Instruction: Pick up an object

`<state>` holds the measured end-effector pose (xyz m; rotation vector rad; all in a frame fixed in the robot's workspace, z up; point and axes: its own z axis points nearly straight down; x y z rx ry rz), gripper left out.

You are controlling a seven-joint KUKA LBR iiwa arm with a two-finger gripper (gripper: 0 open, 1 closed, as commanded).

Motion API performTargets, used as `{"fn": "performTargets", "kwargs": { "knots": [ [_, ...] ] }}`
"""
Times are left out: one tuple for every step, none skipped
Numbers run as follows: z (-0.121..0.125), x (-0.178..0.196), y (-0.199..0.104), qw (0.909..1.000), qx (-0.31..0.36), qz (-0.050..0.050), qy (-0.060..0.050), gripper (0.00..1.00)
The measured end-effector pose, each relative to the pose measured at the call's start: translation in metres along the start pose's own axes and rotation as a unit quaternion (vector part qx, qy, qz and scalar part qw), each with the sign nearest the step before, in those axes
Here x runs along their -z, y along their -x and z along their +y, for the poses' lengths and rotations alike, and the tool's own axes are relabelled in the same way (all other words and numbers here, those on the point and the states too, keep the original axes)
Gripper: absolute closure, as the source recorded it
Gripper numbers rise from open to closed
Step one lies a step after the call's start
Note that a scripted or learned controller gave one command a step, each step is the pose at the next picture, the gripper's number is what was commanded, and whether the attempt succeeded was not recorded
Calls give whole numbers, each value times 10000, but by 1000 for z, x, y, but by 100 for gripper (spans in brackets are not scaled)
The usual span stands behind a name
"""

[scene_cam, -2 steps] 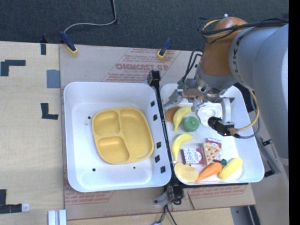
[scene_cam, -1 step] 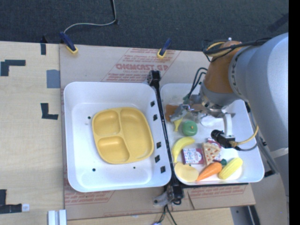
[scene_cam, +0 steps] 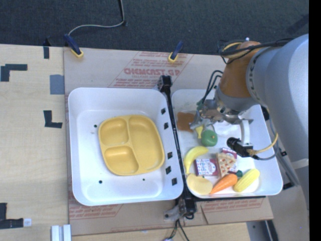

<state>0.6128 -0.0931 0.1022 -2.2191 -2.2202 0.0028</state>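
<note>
Looming largest and closest to the lens, the grey arm [scene_cam: 281, 79] with its orange band [scene_cam: 235, 79] comes in over the right bin [scene_cam: 273, 179]. Its tool [scene_cam: 201, 127] hangs low over the back part of that bin, just above a green apple [scene_cam: 209, 137]; whether it is open, closed or gripping anything cannot be told, since the wrist hides it from this angle.

Taking the apple as landmark: a brown flat piece [scene_cam: 184, 120] lies just beyond it toward the divider between the bins. A yellow banana [scene_cam: 194, 156] curves just in front of the apple. Beside the banana, farther from the apple, sit a small pink-and-white carton [scene_cam: 204, 166] and a pizza slice [scene_cam: 226, 162]. Toward the bin's front rim, well forward of the apple, lie a pale yellow lemon-like piece [scene_cam: 199, 185], an orange carrot [scene_cam: 224, 183] and a yellow corn cob [scene_cam: 247, 179], side by side and close together.

Across the divider from the apple, the left bin [scene_cam: 83, 149] holds a yellow divided plate [scene_cam: 131, 144] near its middle. Both bins rest on a cardboard sheet [scene_cam: 115, 69] on the table [scene_cam: 30, 134].
</note>
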Motion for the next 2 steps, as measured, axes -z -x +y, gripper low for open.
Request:
{"fn": "performTargets", "kwargs": {
  "knots": [
    [-49, 82, -94, 10000, 12, 3, 10, 100],
    [-80, 122, -91, 10000, 3, 1, 8, 100]
  ]
}}
